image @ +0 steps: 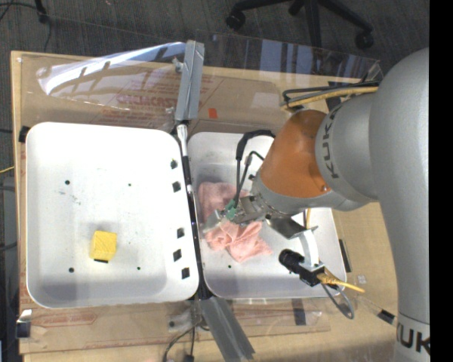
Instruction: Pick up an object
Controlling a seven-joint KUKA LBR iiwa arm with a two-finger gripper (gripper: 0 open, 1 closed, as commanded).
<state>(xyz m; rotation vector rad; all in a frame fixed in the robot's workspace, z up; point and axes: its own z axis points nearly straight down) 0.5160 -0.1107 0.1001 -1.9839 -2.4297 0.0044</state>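
Two white bins side by side on the bench. Left bin holds a yellow block near its lower-left part, well apart from everything else. Right bin holds a pink crumpled thing, soft-looking, maybe cloth or foam, lying near the divider and running from upper left down to lower right.

Arm reaching in from the right, orange band over the right bin. Gripper down low right on top of the pink thing, roughly over its middle, so basically nothing left to travel sideways. Looks like a straight-down grab or already at contact, hard to say which. Long axis of the pink lump slants diagonally, so a pinch across the narrow way would probably work best.

Can't tell whether open or closed, wrist body hides most of that end, just a greenish bit poking out near the pink.

Yellow block way off in the other bin, so the pink thing seems the obvious target. Floppy stuff though, could slip out on the lift.
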